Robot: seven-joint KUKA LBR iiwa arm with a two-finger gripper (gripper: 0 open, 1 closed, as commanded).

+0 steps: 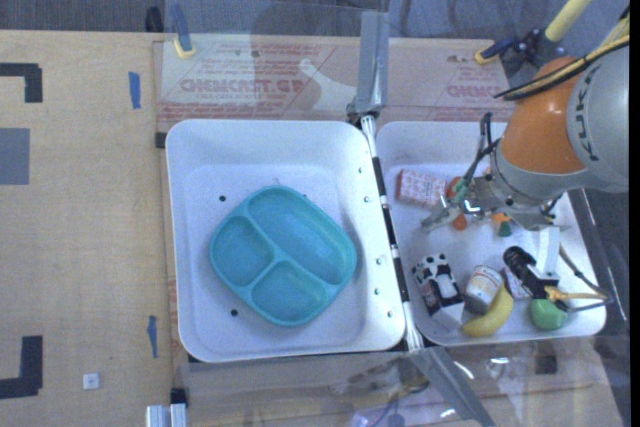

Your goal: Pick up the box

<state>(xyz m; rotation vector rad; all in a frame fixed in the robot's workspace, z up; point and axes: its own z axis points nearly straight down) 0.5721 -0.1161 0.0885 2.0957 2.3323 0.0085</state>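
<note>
Red lettering runs across the clear sheet (262,85) at the far side of the surface (80,215), too faint to read with certainty. On the arm (590,120), dark letters that look like "KU" show on the grey casing at the right edge. The box (420,185), pinkish red with small print too small to read, lies flat in the far left part of the right bin (590,320). The arm reaches in from the right, its orange band above the wrist, and the hand (470,207) hangs over the middle of that bin, just right of the box. Whether the hand is released or clenched cannot be told. A blue divided plate (283,255) lies in the left bin (190,155).
</note>
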